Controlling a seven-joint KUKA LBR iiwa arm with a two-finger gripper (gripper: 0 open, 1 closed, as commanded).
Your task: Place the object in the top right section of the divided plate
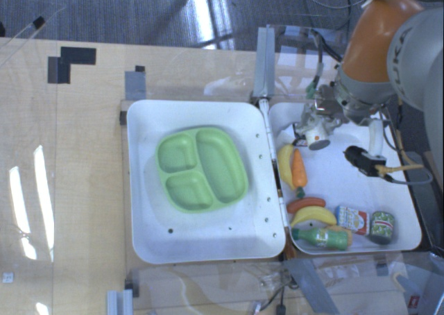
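Overhead, the gripper (310, 133) hangs just above the carrot (298, 168) in the right bin (399, 199); whether its fingers are spread I cannot tell; left of the carrot, the green divided plate (202, 168) sits in the left bin (208, 237).

Arm (388, 50) was cut off by top and right picture edges. Gripper (313, 133) was small and cluttered, finger state could not be told. Banana (284, 162) was partly hidden behind carrot (298, 168). Labels on carton (352, 219) and can (381, 226) were too small to read.
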